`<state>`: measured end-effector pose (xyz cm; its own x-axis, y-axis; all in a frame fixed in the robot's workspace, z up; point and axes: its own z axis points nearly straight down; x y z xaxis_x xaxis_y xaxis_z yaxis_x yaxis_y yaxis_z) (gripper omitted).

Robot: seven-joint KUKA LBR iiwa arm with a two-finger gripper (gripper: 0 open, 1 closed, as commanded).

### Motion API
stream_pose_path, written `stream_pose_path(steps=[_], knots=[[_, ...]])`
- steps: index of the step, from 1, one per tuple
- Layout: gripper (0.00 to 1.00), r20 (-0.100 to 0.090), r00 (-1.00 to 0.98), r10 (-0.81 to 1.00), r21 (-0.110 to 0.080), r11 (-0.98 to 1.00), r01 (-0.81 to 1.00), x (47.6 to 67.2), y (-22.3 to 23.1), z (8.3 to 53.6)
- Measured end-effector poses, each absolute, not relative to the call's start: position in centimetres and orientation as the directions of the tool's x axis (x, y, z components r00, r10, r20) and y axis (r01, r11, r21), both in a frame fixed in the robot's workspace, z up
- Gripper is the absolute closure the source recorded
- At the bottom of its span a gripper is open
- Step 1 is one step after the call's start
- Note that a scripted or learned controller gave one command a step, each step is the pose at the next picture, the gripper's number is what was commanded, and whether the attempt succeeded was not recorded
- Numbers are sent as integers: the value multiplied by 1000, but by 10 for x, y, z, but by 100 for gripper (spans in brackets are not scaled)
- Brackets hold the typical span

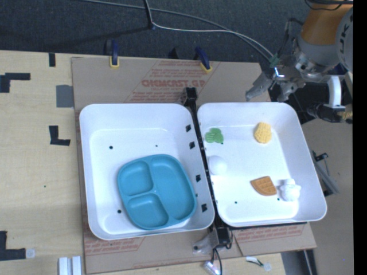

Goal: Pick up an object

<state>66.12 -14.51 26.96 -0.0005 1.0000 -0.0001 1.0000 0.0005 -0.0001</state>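
Note:
The right bin [304, 153] holds several small objects. A green leafy piece [214, 135] lies near its left wall, and a yellow bumpy piece [263, 133] lies at the back. There is also a white ball [217, 165], a tan wedge [264, 185] and a white lump [288, 190] at the front right. My gripper [268, 94] hangs above the back rim of the right bin, behind the yellow piece. It is open, with nothing between its fingers.
A blue sectioned plate [156, 191] lies in the left bin [92, 130]. Both bins sit on a cardboard sheet [149, 79] held by clamps at the back. A cable [172, 24] runs across the dark area behind.

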Motion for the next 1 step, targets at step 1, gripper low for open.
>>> stream_pose_path(steps=[1], knots=[[0, 2, 4, 1000, -10, -4, 1000, 665, -205, 134]])
